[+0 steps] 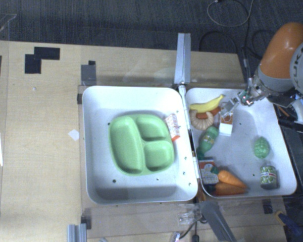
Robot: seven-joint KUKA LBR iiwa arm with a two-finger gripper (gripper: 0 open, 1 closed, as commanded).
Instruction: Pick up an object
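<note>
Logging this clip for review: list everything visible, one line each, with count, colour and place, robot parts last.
bins: 2, white, side by side on the bench
divided plate: 1, light green, middle of left bin
packet: 1, white and red, left bin, by the plate's right edge
banana: 1, yellow, right bin, top left
bottle: 1, green, right bin, left side
carrot: 1, orange, right bin, bottom
can: 1, green label, right bin, bottom right
round green item: 1, right bin, right side
arm: 1, grey and orange, top right
gripper: 1, over right bin's top edge
</note>
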